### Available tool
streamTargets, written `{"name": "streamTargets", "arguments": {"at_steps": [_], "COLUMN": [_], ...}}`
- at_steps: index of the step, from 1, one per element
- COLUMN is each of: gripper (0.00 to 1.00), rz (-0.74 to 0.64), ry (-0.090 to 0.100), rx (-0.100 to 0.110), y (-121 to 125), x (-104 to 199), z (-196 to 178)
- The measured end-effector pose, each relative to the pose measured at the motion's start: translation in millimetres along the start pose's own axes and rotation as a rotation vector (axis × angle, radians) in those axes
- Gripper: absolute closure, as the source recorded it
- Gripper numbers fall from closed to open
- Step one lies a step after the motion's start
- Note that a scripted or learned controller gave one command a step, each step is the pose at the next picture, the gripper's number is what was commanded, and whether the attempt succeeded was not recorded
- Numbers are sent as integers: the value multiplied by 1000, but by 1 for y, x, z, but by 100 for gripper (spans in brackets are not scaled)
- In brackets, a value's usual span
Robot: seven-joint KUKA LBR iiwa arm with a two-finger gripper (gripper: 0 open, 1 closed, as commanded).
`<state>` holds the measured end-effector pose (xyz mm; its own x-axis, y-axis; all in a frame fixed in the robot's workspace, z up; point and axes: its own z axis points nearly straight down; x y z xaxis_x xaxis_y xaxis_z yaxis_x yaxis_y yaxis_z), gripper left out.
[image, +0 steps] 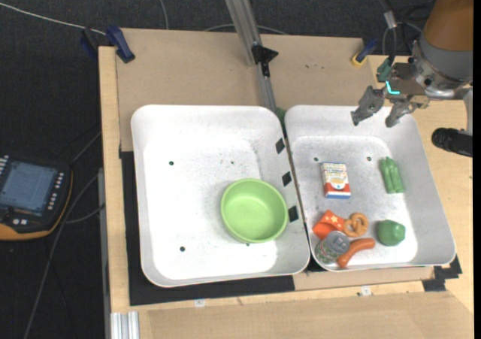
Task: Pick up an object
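My gripper (382, 110) hangs over the back rim of the right bin (432, 202), its two fingers spread apart with nothing between them. Below it in that bin lie a small white and orange carton (335, 179), a green ridged piece (390, 174), a green round fruit (390, 232), a pretzel (357, 222), an orange item (328, 222), a red sausage (355, 250) and a grey lid (333, 245). A light green bowl (254, 210) sits in the left bin (188, 180), near its right wall.
A slanted metal pole (244, 18) crosses the bench from the top toward the gap between the bins. Blue clamps (119, 43) grip the board's back corners. A handheld pendant (28, 193) lies on the floor at left.
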<state>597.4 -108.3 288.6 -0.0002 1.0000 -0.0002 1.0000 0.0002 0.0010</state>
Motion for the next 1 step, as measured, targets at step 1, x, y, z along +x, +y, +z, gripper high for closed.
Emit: {"name": "streamTargets", "arguments": {"at_steps": [1], "gripper": [0], "rz": [0], "ry": [0], "rx": [0], "y": [0], "x": [0], "z": [0]}}
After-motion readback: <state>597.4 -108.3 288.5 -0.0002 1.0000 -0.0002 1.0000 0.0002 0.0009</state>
